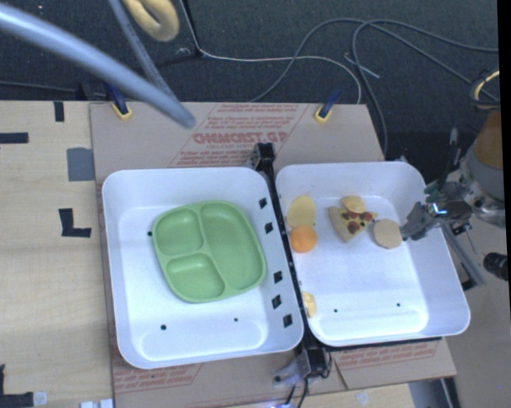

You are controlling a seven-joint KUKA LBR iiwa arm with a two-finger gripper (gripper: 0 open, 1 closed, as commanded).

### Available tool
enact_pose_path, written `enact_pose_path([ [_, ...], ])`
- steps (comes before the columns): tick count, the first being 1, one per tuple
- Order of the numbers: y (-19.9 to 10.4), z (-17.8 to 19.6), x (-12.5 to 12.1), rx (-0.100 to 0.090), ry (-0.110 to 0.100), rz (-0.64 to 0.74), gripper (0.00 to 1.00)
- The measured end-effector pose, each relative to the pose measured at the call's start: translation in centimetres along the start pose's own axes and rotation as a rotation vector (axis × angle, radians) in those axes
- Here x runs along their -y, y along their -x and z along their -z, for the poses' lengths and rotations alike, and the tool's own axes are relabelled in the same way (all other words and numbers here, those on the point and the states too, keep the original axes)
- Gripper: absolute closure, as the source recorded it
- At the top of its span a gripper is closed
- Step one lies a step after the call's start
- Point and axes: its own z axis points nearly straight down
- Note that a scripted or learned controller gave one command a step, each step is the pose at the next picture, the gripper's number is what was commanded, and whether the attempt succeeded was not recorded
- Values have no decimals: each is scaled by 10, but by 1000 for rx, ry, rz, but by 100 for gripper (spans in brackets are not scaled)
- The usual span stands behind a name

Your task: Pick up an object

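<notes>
The round tan biscuit-like disc (387,234) lay near the right edge of the smooth white right-hand bin (371,325). My dark metal gripper (418,220) hung just beside it at that edge; I cannot tell how far it was open, and nothing showed in it. Toward the bin's left edge sat a brown-topped pizza-like wedge (351,217), a small glossy orange ball (303,239) and a pale yellow slice (301,211). The left-hand bin (130,327) carried a matte green three-compartment plastic plate (208,250).

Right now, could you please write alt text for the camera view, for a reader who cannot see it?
The gripper hovers at the right bin's right edge, beside a tan round piece. That bin also holds a pizza slice, an orange ball and a yellow piece; the left bin holds a green divided plate.
</notes>
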Motion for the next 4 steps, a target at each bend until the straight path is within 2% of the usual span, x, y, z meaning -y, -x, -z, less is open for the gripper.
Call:
enact_pose_path([
  [1,-62,-9,-7,-3,-5,4,100],
  [2,-111,-21,-10,-2,-6,3,100],
  [4,-210,-8,-13,-2,-6,4,100],
])
